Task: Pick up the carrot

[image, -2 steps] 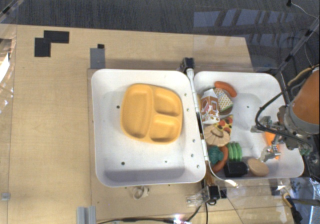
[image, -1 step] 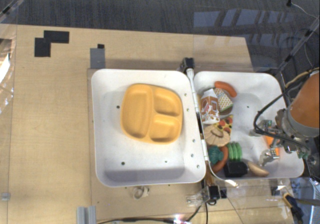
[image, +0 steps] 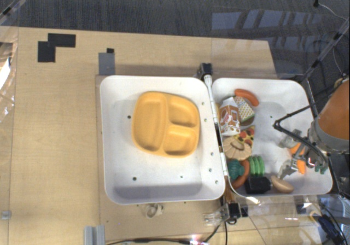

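Observation:
The carrot (image: 298, 150) is a small orange piece at the right side of the right bin (image: 284, 92), partly hidden under the gripper. My gripper (image: 291, 158) is low in that bin, directly over the carrot. Its two grey fingers (image: 285, 171) stand apart, one on each side of the orange, and look open. More orange (image: 301, 167) shows just below the wrist parts. I cannot tell whether the fingers touch the carrot.
A yellow divided plate (image: 165, 123) lies in the left bin (image: 115, 145). Along the right bin's left side are a red sausage (image: 246, 96), a carton (image: 229, 118), a green toy (image: 256, 164), a black block (image: 257, 185) and a tan piece (image: 281, 185).

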You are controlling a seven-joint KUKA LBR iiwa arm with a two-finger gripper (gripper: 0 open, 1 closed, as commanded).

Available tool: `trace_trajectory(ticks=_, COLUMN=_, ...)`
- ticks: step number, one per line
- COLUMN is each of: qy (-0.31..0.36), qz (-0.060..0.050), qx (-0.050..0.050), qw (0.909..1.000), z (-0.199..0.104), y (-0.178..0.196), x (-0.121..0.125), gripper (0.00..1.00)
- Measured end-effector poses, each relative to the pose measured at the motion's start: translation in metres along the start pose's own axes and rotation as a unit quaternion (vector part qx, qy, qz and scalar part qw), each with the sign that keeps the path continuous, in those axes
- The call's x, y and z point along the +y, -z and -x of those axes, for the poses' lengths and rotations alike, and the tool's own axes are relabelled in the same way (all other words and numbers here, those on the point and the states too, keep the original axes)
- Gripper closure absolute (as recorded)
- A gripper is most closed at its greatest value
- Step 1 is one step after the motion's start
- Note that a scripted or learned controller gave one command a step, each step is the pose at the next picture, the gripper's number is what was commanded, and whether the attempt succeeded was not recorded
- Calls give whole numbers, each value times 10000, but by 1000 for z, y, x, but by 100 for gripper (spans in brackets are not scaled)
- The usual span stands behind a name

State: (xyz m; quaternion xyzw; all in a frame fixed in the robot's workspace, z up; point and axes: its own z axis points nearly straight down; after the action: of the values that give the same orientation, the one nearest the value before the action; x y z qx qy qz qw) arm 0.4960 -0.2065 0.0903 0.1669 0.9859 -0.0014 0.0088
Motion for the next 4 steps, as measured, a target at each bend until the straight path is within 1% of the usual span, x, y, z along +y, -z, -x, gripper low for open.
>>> trace_trajectory(ticks=1, qy=-2259, qz=61, qx=13, qw=9741, z=-2, y=0, x=9, gripper=0)
trace_trajectory(ticks=2, qy=-3813, qz=110, qx=48, qw=9244, z=-2, y=0, x=17, gripper=0)
trace_trajectory(ticks=3, qy=-5771, qz=45, qx=57, qw=8166, z=-3, y=-1, x=9, gripper=0)
trace_trajectory(ticks=4, qy=-3001, qz=6, qx=0, qw=9539, z=-3, y=0, x=-1, gripper=0)
